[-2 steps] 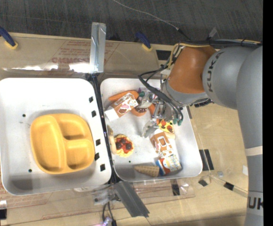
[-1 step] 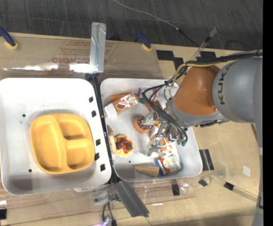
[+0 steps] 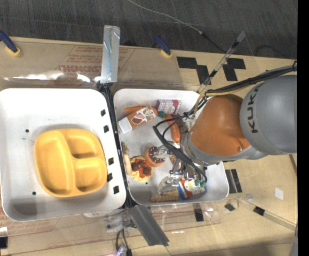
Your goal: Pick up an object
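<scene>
Arm [image 3: 234, 127]: reaches in from the right, low over the right bin [image 3: 138, 196]
Fingers [image 3: 180, 181]: down at the bin's near edge; apart or together, cannot tell
Objects: a small can [image 3: 192, 188] just beside the fingers, a pizza slice [image 3: 139, 168], a donut [image 3: 156, 155], an orange packet [image 3: 141, 115] and a dark red pouch [image 3: 168, 106] at the far end
Left bin [image 3: 10, 105]: holds a yellow divided tray [image 3: 69, 161]
Counter [image 3: 261, 196]: cardboard-covered

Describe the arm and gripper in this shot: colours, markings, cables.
The arm is glossy grey with black KUKA lettering and a broad orange band above the wrist. Black cables loop out beside the band. The gripper is small, bare silvery metal.
</scene>
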